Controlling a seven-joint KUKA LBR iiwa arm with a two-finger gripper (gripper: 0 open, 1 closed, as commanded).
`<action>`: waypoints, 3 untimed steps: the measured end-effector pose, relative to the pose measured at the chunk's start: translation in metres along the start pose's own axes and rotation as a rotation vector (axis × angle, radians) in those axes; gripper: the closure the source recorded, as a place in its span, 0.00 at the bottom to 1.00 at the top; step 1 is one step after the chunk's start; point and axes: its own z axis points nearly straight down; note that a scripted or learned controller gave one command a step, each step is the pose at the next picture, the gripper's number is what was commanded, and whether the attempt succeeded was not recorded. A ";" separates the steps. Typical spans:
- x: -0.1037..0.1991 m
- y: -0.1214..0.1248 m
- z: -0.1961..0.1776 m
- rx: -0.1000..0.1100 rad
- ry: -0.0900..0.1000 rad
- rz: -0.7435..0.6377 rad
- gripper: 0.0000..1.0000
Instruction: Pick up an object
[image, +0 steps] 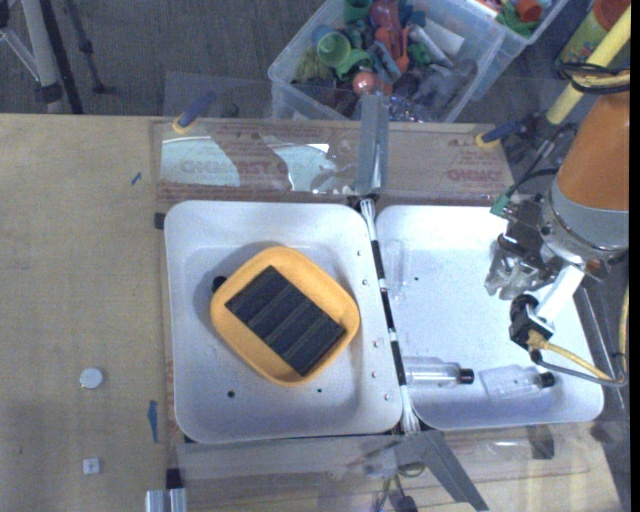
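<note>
Camera view: tan bench (70, 250) at 9 o'clock; left bin (190, 400) holds a yellow tray (285, 315). Right bin (440, 250) has 2 clear syringes (440, 376) at 6 o'clock. Gripper (515, 275) at 3 o'clock, grip state unclear.

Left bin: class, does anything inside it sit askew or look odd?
Yes. The yellow pad with the dark ribbed centre lies turned at a slant to the left bin's walls, corners pointing toward the sides, and it hides part of a small dark thing at its upper-left edge.

Arm (600, 160) cut off at right edge; hand (510, 275) fingers' state unclear.
</note>
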 end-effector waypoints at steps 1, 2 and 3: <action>-0.009 -0.030 -0.027 -0.003 0.000 0.297 1.00; -0.017 -0.020 0.050 0.005 -0.001 0.868 1.00; -0.067 0.005 0.089 0.005 0.000 0.814 1.00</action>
